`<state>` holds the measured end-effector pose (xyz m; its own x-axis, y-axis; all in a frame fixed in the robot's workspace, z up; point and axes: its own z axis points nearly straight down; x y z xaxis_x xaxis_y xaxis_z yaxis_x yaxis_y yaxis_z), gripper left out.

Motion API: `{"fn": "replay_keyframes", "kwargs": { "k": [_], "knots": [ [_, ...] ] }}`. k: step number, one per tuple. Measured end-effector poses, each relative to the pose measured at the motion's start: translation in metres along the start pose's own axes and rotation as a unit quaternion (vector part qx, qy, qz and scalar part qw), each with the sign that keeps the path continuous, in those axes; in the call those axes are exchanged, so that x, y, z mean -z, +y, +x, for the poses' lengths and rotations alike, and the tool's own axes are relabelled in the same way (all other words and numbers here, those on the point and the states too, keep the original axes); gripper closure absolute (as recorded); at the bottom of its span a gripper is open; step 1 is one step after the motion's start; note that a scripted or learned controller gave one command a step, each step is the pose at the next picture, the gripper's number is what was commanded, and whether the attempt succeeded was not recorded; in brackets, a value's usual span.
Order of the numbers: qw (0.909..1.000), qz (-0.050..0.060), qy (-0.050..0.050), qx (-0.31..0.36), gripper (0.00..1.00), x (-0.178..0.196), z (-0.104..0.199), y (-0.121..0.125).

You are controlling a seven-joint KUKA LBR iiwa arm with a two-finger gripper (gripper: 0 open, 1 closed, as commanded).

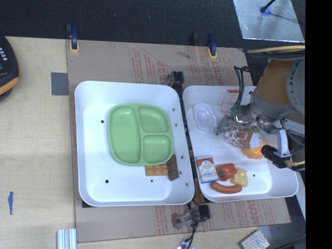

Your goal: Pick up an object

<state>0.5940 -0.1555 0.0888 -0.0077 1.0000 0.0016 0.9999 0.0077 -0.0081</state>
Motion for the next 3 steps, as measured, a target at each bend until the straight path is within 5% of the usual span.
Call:
{"fn": "replay_keyframes", "kwargs": {
  "k": [1,2,3],
  "knots": [
    [1.0000,-0.003,0.004,0.000,0.00,0.005,-0.044,0.042],
    [1.0000,0.000,0.000,0.000,0.00,0.011,0.013,-0.006],
    [1.0000,-0.001,-0.001,0.000,1.00,0.021,0.010,-0.004]
  ]
}}
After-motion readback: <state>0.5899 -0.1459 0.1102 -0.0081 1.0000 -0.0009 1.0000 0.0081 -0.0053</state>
